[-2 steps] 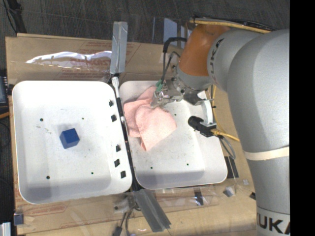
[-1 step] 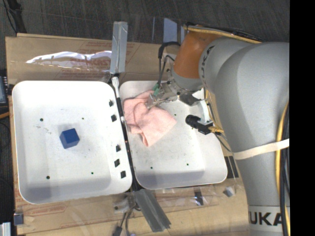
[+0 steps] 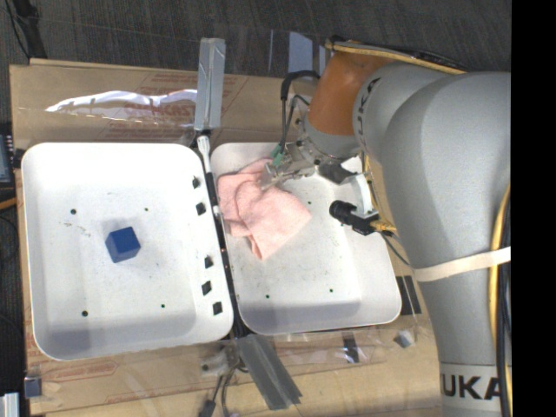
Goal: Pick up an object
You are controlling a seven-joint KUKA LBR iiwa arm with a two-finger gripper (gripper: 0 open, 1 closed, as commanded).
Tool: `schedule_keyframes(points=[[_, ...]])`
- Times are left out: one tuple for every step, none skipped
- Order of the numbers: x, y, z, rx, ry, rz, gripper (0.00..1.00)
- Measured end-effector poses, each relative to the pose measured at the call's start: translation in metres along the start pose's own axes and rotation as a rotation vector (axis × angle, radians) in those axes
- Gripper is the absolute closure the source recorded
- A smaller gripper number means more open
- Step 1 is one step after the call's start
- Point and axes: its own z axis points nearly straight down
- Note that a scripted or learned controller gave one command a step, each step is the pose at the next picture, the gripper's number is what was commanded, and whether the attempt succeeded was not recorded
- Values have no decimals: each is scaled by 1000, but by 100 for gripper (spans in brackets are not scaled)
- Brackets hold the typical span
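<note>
The claw (image 3: 280, 168) reaches down into the right bin (image 3: 365, 294), touching the upper edge of a crumpled pink cloth (image 3: 261, 208) that spreads below and left of it. Whether it pinches the cloth cannot be told. Far left, a blue cube (image 3: 122, 243) sits in the left bin (image 3: 52, 233).

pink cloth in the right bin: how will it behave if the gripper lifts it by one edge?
The pink cloth lies crumpled in folds, so it will likely droop and unfold rather than hold shape. It looks thin, so probably light. The gripper sits at its upper edge; a shallow pinch may slip off.
</note>
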Motion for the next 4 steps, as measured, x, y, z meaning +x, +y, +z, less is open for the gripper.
schedule_keyframes(points=[[0,0,0,0,0,0,0],[-38,-10,11,-3,-3,-65,0],[-49,-12,10,-5,-4,-98,0],[-49,-12,10,-4,-4,-98,0]])
